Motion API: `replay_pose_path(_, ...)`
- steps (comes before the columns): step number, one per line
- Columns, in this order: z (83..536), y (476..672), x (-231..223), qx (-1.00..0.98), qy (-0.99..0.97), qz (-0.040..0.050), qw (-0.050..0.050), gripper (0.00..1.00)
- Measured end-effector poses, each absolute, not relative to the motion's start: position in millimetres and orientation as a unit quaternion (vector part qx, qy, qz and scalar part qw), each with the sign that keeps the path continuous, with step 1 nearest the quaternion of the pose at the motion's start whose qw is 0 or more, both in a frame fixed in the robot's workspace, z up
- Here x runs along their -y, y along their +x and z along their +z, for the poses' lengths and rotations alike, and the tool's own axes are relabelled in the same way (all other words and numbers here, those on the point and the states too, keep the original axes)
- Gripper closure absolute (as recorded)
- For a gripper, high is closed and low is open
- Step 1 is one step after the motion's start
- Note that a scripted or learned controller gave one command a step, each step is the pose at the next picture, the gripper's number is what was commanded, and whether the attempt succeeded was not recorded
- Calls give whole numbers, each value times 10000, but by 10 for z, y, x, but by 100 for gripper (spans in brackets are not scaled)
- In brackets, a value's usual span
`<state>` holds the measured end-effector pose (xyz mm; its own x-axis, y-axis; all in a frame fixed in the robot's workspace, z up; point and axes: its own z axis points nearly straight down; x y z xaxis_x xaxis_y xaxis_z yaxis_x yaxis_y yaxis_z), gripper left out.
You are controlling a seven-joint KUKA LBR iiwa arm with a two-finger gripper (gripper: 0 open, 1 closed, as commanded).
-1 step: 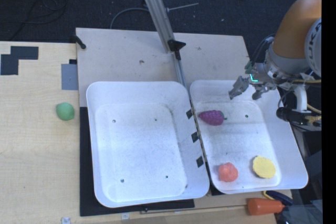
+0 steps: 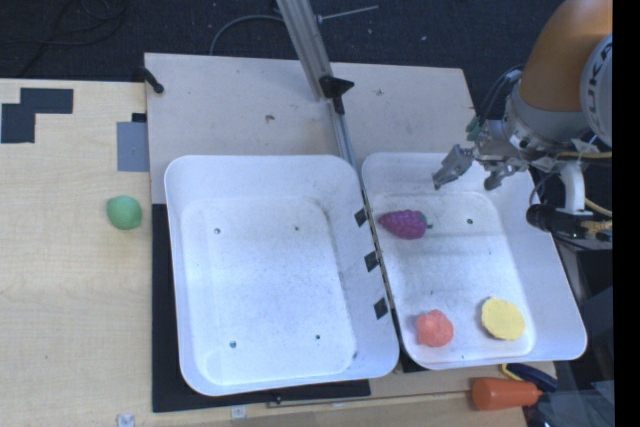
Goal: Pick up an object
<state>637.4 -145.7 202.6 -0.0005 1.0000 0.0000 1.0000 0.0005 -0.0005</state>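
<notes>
Right bin: claw spread, holding nothing

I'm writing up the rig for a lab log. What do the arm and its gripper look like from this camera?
The arm is bulky and rounded, with an orange band over pale grey casing. The gripper is a small dark grey metal assembly with two thin fingers. Black cables loop beside the wrist.

You've got two white bins, left bin and right bin, both faintly speckled dark. In the right: purple grape cluster, coral-red lump, yellow disc. Green ball on pale wood desk. Orange object at the bottom edge. Arm's band orange.
</notes>
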Motion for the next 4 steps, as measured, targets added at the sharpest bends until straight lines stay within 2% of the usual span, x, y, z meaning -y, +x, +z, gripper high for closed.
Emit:
replay_pose_path(2,1147,6369,1366,7072,-7070,12,16,0)
replay_pose_path(3,902,6367,1357,7075,-7067,6,6,0)
replay_pose_path(4,1017,6372,1362,7074,-7068,-2,-4,100)
